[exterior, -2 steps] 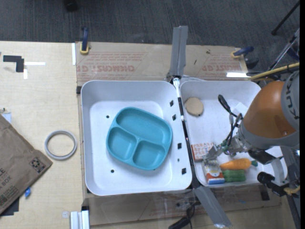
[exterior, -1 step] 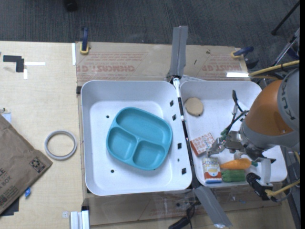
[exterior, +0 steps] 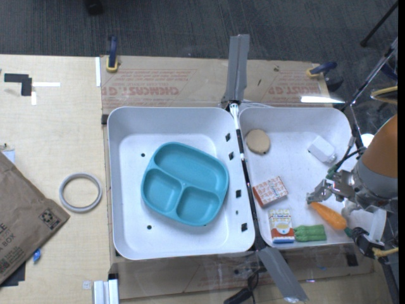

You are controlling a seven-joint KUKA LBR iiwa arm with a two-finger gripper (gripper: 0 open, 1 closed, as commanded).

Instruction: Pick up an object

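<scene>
The right bin (exterior: 297, 116) holds several small items. A tan round bun (exterior: 257, 141) lies near its back left. A white block (exterior: 321, 149) sits at the back right. A red patterned box (exterior: 270, 190) and a small carton (exterior: 281, 225) lie near the middle and front. At the front, a green toy (exterior: 309, 233) rests beside an orange carrot (exterior: 330, 215). My gripper (exterior: 321, 194) hangs low at the right side of this bin, just above the carrot's left end. Whether it touches the carrot is unclear.
The left bin (exterior: 120, 170) contains a blue divided plate (exterior: 185, 183). A grey tape ring (exterior: 81, 191) and a brown cardboard box (exterior: 22, 220) lie on the bench to the left. Clamps and a grey bar (exterior: 238, 68) stand behind the bins.
</scene>
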